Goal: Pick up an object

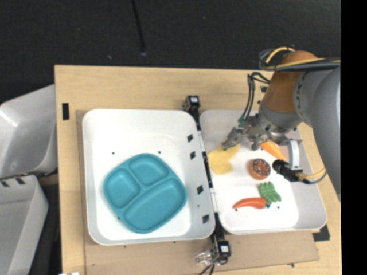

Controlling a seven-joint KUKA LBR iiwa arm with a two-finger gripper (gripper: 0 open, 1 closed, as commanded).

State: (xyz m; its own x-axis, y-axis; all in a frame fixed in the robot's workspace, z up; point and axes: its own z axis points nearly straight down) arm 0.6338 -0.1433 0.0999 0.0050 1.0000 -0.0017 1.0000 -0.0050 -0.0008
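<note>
The pincer point(236, 140), fingers seemingly apart, hangs just above the yellow object point(219, 161) in the right bin point(309, 211); a centred, straight descent before closing should serve best.

The grey arm point(318, 105) enters from the right, its orange band point(281, 90) above the wrist. The gripper point(243, 137) points down and leftward, low over the right side, cables looping beside the wrist.
</note>
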